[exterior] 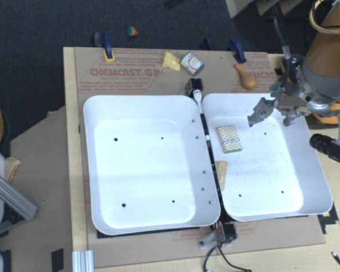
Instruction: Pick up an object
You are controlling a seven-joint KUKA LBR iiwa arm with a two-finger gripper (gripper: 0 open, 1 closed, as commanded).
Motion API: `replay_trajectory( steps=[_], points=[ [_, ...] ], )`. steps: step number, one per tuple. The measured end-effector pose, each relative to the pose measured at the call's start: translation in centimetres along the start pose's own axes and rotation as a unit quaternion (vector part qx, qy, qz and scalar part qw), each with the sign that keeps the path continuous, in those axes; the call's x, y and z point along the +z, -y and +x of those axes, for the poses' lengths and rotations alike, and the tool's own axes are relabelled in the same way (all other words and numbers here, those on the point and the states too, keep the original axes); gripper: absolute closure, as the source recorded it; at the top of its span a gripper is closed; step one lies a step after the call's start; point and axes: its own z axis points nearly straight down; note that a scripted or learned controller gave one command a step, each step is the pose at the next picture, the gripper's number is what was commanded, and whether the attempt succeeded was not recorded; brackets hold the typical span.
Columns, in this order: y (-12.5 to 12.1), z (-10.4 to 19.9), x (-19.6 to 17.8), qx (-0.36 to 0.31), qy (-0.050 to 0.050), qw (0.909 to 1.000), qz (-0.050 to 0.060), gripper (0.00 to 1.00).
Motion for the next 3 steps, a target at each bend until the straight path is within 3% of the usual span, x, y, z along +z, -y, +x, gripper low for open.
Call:
replay_trajectory(
  steps=[1,2,3],
  points=[
    [-0.1,0.0,-1.1,0.0,0.0,1.0,-0.002,1.0],
    [-3.8,2.0,-17.2,-0.002,0.002,0.9999,-0.013,1.0],
    [-0.4,8.5,-7.1,-0.003,-0.001,1.0,0.005,1.0]
  ],
)
